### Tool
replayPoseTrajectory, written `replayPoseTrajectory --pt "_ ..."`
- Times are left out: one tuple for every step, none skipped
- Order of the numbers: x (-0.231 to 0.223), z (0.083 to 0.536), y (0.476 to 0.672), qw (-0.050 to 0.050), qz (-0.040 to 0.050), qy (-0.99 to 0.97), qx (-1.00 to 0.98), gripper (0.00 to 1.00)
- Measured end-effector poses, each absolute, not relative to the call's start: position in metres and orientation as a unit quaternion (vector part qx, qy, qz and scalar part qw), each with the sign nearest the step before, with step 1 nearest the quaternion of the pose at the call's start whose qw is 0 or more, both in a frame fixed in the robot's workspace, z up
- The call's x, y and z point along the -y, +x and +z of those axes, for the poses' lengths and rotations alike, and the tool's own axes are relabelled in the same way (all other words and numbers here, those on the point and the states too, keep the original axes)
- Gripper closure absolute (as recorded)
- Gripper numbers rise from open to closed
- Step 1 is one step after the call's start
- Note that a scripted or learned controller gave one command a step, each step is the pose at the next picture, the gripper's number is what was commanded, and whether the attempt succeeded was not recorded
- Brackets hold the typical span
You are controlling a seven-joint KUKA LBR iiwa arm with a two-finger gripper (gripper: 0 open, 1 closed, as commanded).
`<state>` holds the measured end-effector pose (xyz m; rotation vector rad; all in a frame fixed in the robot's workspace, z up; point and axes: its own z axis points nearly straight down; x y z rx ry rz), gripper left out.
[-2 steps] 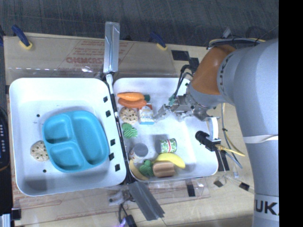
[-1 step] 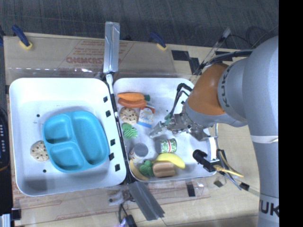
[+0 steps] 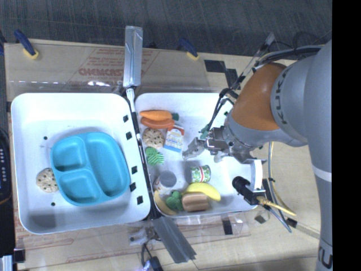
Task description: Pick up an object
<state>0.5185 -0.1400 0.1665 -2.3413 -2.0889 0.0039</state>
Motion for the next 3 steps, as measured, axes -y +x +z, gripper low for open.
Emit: replayPoseTrajectory --pt "0.163 0.099 0.493 0.002 0.0001 -0.745 0.667 0.00" --pt "0.164 0.105 0.493 0.004 0.0014 -0.744 0.668 1.00" --pt "0.120 0.215 0.504 0.001 0.0001 -0.746 0.666 1.00"
